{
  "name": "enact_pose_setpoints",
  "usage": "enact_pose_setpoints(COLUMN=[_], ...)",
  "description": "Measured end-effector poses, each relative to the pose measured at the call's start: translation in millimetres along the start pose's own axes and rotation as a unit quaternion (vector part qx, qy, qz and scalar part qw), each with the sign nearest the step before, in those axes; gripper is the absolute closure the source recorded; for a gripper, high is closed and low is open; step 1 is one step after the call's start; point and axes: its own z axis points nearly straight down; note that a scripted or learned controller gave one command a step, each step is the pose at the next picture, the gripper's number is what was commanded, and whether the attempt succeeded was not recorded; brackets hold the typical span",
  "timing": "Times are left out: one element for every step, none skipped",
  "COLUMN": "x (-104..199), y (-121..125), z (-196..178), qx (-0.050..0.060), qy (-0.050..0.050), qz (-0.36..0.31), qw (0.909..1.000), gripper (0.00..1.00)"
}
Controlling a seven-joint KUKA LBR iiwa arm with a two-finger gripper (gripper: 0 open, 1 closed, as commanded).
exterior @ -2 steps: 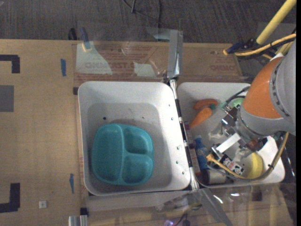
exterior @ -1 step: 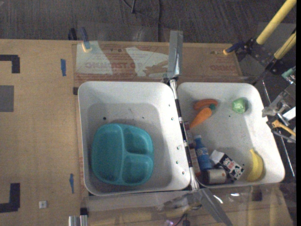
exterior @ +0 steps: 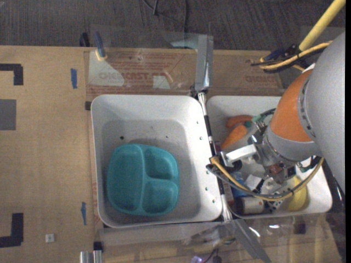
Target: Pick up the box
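Counter (exterior: 44,147): tan surface with black corner marks and strips of blue tape along its left part.
Left bin (exterior: 104,114): shallow white plastic bin holding a teal plastic divided plate (exterior: 142,178), three compartments, lying flat toward the near left corner.
Right bin (exterior: 219,106): shallow white plastic bin, cluttered; an orange rounded object (exterior: 237,136) lies near its left wall, a yellow rounded object (exterior: 299,199) at the near right.
Box: cannot be told apart among the clutter under the wrist.
Arm (exterior: 315,108): grey with orange band, over the right bin.
Gripper (exterior: 258,171): low among the clutter, wrapped in cables; open or closed cannot be determined.
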Motion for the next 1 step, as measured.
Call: enact_pose_setpoints(x=[-26.1], y=[77.4], z=[-124.3], qx=[-0.002], qy=[0.001], qz=[-0.048], qw=[0.9988], gripper=[0.00])
